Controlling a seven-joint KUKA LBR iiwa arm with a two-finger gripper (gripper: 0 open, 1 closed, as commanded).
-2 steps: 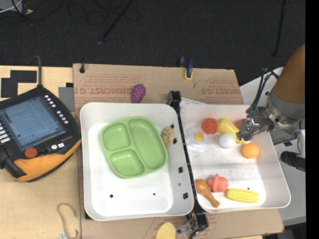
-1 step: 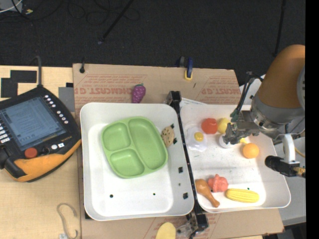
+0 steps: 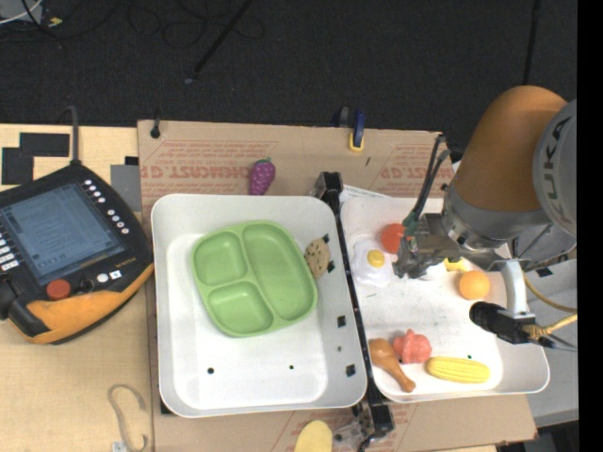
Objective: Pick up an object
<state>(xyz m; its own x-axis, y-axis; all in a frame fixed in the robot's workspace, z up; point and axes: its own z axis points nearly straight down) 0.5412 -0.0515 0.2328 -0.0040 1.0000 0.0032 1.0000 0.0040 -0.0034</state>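
Note:
My gripper hangs low in the right bin, near its upper left part. A red tomato lies right against the gripper's left side and is partly hidden by it. Just left of the gripper is a fried egg toy. An orange ball rests to the gripper's right. Along the bin's front edge lie a brown drumstick, a pink piece and a yellow corn cob.
The left bin holds a green divided plate and a cookie by its right wall. Purple grapes lie on the cardboard behind the bins; a yellow lemon sits in front. A teach pendant lies far left.

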